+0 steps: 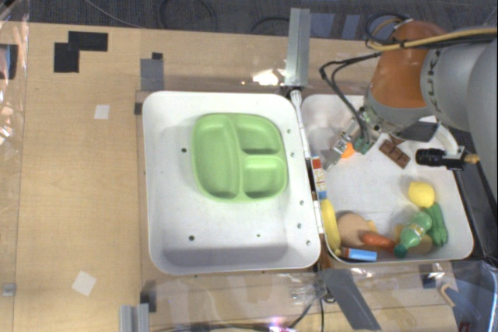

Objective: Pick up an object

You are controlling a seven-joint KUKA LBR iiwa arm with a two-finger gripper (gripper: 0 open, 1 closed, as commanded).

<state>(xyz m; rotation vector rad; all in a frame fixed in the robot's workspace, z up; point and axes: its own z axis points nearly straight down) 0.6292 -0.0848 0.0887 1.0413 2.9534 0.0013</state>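
Observation:
My gripper (342, 146) hangs low over the upper left part of the right bin (366, 186), close to its left wall. A small orange thing (362, 145) shows right beside the gripper; whether it is held I cannot tell. A brown chocolate bar (394, 154) lies just right of it. Along the bin's front lie a yellow lemon (421, 194), a green vegetable (435, 222), a green bottle-like piece (411, 235), a banana (329, 222), a tan potato (353, 226), an orange carrot (379, 241) and a small blue piece (362, 253).
The left bin (175, 237) holds a green divided plate (237, 155). A metal post (296, 47) stands at the back between the bins. The arm's orange band (401, 74) looms over the right bin's back edge.

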